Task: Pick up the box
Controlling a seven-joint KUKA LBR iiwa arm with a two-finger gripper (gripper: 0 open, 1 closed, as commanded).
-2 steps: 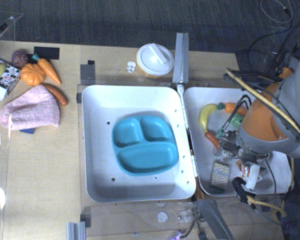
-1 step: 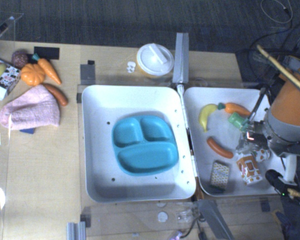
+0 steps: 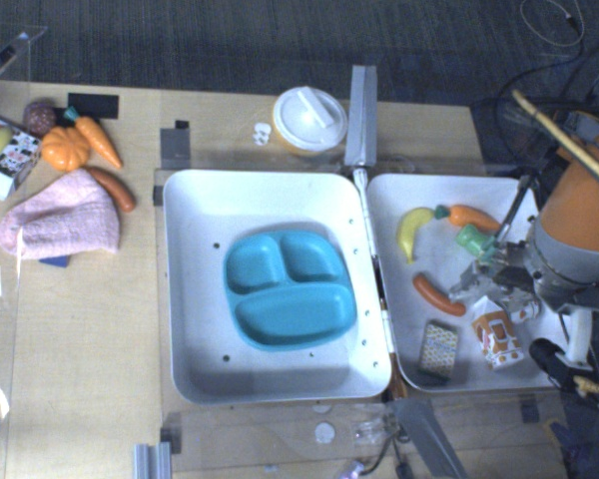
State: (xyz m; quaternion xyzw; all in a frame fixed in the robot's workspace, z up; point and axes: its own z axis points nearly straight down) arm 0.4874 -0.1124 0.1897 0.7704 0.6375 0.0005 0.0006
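A small orange-and-white box (image 3: pixel 497 337) lies near the front edge of the right bin (image 3: pixel 419 196). The arm's gripper (image 3: pixel 491 282) hangs just above and behind it, over the bin's middle, and nothing shows as held in it. A flat grey speckled box (image 3: pixel 439 347) lies to the left of the orange one, at the bin's front. The grey arm with its orange band (image 3: pixel 579 203) comes in from the right and hides part of the bin's right side.
The right bin also holds a banana (image 3: pixel 412 232), a carrot (image 3: pixel 471 217), a green piece (image 3: pixel 471 239) and a sausage (image 3: pixel 438 294). A blue divided tray (image 3: pixel 290 287) sits in the left bin (image 3: pixel 195 267). Toys and a pink cloth (image 3: pixel 58 218) lie on the bench at left; a white lid (image 3: pixel 310 118) sits behind the bins.
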